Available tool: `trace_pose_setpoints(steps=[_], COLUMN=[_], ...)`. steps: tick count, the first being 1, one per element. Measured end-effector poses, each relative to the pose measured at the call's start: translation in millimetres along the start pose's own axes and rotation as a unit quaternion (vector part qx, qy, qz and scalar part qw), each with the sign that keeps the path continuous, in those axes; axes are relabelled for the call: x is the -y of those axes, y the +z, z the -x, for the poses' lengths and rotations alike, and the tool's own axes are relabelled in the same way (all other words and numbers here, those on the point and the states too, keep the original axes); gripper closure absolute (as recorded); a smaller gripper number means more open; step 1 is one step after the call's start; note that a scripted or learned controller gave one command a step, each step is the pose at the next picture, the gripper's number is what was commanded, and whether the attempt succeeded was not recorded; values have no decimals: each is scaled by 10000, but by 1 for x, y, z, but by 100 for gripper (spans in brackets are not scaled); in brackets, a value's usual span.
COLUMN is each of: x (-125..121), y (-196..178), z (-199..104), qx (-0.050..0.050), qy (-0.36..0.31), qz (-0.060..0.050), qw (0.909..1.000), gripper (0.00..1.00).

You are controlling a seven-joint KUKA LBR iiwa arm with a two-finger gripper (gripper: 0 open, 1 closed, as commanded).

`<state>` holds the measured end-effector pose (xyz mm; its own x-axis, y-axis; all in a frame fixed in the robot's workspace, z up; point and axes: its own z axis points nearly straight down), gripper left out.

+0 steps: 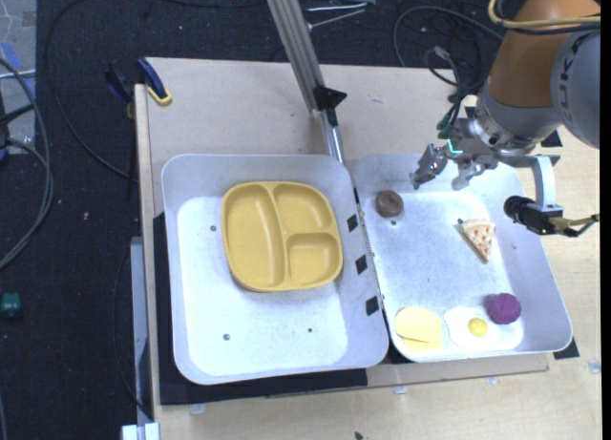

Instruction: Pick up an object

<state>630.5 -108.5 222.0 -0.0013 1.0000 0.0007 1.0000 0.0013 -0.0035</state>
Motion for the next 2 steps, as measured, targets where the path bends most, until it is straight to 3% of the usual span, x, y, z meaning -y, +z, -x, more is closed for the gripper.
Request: trace_pose_setpoints(steps=[1,2], x=[-1,4], y=[-1,63], z=[0,-1], qx=[3,2], qy=[-2,10], qz=[16,-15], qw=[10000,10000], gripper=[0,0])
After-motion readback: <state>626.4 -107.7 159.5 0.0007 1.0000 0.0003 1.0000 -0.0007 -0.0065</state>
